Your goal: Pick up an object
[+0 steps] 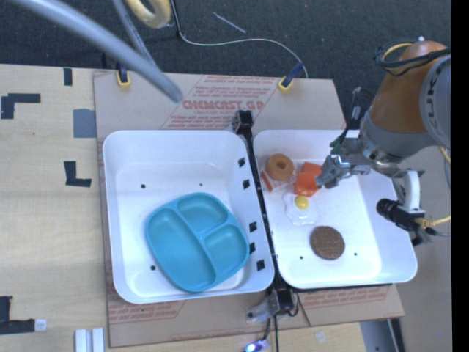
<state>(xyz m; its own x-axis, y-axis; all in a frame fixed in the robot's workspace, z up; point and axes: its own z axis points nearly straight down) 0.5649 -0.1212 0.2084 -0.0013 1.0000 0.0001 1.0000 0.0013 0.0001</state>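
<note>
bench: wood [44, 218] | floor: dark carpet [293, 13] | board: cardboard [212, 101]

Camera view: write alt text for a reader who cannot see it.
A grey and orange robot arm reaches from the right, its hand beside an orange block in the right white bin, near a donut and brown disc. The left bin holds a blue divided plate.

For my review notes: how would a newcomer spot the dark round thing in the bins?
Look in the right bin, the one the arm reaches into. Near its front lies a flat brown disc, like a cookie. It is darker than the orange ring and lies apart from it.
</note>
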